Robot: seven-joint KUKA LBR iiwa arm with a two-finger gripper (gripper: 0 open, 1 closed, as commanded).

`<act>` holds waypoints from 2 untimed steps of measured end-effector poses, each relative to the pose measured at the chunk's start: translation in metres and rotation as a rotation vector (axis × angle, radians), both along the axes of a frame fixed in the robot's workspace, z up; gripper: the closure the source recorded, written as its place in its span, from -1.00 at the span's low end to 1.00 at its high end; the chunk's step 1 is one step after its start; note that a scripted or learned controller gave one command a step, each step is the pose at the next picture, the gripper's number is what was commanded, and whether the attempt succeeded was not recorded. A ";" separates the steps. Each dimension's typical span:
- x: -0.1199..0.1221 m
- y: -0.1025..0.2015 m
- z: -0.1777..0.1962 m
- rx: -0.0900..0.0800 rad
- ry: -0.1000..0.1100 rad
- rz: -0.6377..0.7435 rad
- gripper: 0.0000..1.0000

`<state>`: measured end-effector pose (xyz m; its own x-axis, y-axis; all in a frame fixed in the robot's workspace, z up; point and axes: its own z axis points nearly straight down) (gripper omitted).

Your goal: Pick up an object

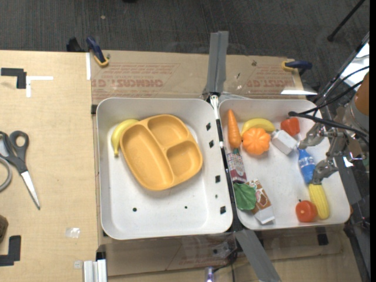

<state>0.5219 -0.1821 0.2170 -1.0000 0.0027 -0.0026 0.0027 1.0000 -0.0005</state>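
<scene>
The bench (47, 157) is pale wood, with a sheet of cardboard (153, 78) under the 2 white bins. The left bin (164, 216) holds a yellow divided plate (158, 151) with 3 compartments, tilted across the bin's upper half, and a banana (119, 133) curves along the plate's upper-left edge, touching it.

The right bin (282, 175) carries the clutter. The arm (361, 107) comes in from the right edge over the bin's far right side, cables looping around it, and the gripper (320, 154) hangs low over the right part of the bin. Its 2 metal fingers (312, 136) stand apart, spread wide, with the blue bottle (306, 164) lying on the bin floor between them; nothing is lifted or clamped.

Along the bin's left wall lie an upright carrot (234, 128) and below it a flat printed packet (237, 166). An orange pumpkin (256, 141) sits just beside the carrot, with a second banana (258, 124) touching its top. A white block (283, 142) lies right of the pumpkin, near a red pepper (290, 126). Lower down are a green leaf (245, 196), a brown packet (261, 201), a corn cob (319, 201) and a red tomato (305, 211) just beside the cob.

On the bench at the left lie scissors (20, 163).
</scene>
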 end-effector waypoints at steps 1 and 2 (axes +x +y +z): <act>0.017 -0.023 -0.124 0.000 -0.002 -0.172 -1.00; 0.129 -0.008 -0.122 -0.001 -0.005 -0.064 -1.00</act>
